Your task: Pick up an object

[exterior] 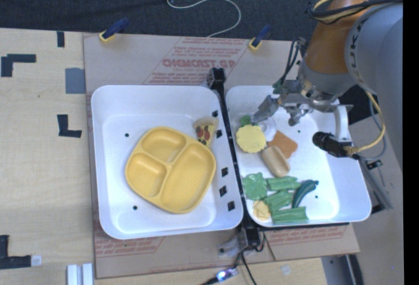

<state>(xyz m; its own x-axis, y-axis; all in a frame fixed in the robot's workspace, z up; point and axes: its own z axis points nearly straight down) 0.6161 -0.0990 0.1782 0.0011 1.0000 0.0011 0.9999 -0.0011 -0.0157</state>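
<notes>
Yellow toy food (pixel 251 139) lies among the clutter in the right bin (pixel 340 175) as the gripper (pixel 267 109) hangs above it, fingers apart and empty, poised to pick.

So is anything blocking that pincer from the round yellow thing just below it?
Nothing visible does. The pincer hangs over the right bin, with the round yellow piece just below it in the picture. A small green piece lies beside the yellow one's top edge, not over it.
</notes>
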